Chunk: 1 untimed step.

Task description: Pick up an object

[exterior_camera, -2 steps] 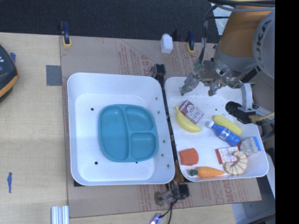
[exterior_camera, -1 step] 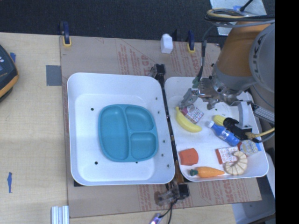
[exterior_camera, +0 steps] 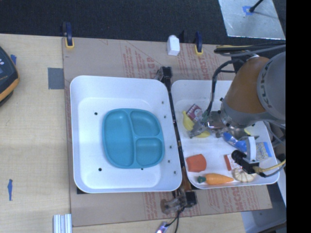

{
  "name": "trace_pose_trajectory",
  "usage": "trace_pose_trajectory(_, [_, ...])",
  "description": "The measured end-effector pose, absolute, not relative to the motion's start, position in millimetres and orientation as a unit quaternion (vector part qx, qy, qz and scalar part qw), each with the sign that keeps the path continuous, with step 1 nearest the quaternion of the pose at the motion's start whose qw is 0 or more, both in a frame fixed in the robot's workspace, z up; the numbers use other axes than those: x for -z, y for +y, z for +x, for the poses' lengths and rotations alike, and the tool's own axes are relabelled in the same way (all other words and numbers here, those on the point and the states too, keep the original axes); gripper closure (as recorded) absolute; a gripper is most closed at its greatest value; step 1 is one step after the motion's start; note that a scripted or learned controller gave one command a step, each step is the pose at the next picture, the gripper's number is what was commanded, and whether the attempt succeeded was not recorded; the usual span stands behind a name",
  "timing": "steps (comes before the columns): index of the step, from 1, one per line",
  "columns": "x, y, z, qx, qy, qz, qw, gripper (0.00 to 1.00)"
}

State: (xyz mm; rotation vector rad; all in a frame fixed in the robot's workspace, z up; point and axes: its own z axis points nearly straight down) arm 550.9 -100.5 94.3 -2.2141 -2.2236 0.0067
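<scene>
While the pincer (exterior_camera: 200, 128) sits low in the right bin (exterior_camera: 181, 144), over a yellow item (exterior_camera: 188, 122), finger state cannot be told. Best approach: settle squarely on one piece, avoid the neighbouring red block (exterior_camera: 196, 162), lift straight.

One fixed camera looks down at a slant on both bins, left bin (exterior_camera: 87, 130) and right bin (exterior_camera: 181, 89). It seems fairly high, taking in the whole bench (exterior_camera: 34, 130).
</scene>
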Motion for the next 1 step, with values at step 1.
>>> trace_pose_trajectory(1, [-92.1,-93.3,624.7,-0.0008,-0.708,-0.706,0.001,0.0])
